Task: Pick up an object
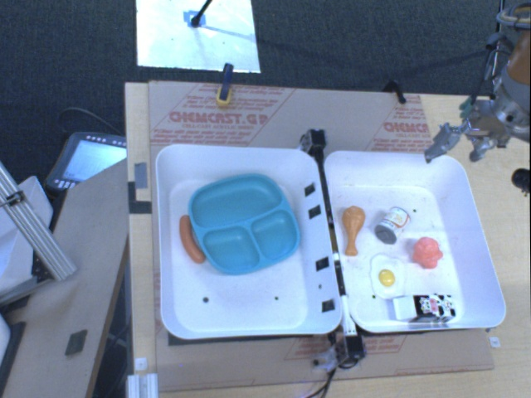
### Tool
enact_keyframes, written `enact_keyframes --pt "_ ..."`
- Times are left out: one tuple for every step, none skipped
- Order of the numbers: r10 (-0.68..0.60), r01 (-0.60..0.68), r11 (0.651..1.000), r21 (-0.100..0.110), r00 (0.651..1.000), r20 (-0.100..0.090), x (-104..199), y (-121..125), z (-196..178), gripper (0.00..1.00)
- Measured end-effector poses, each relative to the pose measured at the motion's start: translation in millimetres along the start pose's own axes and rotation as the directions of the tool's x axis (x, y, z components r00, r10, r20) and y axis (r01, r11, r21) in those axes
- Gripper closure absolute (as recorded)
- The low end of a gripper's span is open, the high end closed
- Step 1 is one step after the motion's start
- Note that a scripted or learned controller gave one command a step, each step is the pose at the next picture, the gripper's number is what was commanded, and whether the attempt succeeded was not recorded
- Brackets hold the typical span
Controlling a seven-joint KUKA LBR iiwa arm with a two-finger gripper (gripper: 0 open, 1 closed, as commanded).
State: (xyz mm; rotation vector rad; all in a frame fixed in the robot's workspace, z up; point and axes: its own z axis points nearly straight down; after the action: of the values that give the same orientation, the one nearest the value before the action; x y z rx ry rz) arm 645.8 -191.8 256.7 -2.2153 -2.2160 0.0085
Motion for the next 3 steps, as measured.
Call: enact_keyframes --pt "-0.003 0.003 1.0 -0.012 1.0 0.003 0.7 2.1 -7.8 0.0" --pt "-0.005 0.005 1.0 -0.011 1.0 0.003 7.3 2.7 35.0 0.0" --pt "-0.006 0.006 1.0 -0.009 1.0 0.002 9.2 6.9 77.0 0.0"
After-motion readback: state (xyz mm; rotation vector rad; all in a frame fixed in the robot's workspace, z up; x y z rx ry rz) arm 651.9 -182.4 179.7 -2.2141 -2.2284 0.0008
